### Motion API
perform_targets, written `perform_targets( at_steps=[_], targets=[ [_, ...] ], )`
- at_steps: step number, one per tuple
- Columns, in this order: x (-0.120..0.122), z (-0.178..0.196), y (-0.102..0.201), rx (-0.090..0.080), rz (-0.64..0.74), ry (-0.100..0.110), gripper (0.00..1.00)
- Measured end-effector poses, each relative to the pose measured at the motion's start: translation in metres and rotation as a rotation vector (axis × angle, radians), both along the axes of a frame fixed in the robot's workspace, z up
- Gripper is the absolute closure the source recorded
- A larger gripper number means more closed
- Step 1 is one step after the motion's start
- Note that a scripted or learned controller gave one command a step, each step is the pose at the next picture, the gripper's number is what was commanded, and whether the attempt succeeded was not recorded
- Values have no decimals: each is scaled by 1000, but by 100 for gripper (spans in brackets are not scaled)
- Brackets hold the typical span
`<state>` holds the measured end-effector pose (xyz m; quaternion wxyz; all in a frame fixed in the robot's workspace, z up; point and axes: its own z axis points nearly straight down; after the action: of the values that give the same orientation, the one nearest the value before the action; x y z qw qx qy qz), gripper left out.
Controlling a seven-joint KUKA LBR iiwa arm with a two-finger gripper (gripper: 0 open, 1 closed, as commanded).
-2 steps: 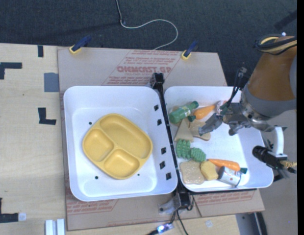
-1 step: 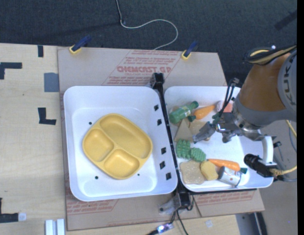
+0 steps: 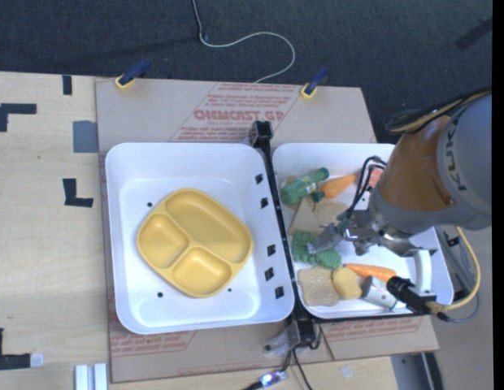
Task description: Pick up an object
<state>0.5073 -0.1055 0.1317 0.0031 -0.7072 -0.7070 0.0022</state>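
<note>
Fixed above the surface [image 3: 41, 218], looking down at a slant on both white bins [image 3: 122, 169]; arm [image 3: 431, 177] entering from frame right.

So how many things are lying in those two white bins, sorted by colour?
Yellow: 2, the divided plate and a small yellow chunk
Green: 3, a bottle and two leafy pieces
Orange: 2 carrots
Beige: 2, pieces
Total: 9 that I can make out

The yellow three-compartment plastic tray [image 3: 195, 242] looks smooth and glossy inside the shiny white left bin [image 3: 122, 218], on matt brown cardboard sheet [image 3: 228, 112]
</note>
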Motion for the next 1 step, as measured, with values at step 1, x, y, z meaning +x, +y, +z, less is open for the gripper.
perform_targets(
  at_steps=[1],
  targets=[
    [0, -48, 0, 0, 0, -5, 0]
  ],
)
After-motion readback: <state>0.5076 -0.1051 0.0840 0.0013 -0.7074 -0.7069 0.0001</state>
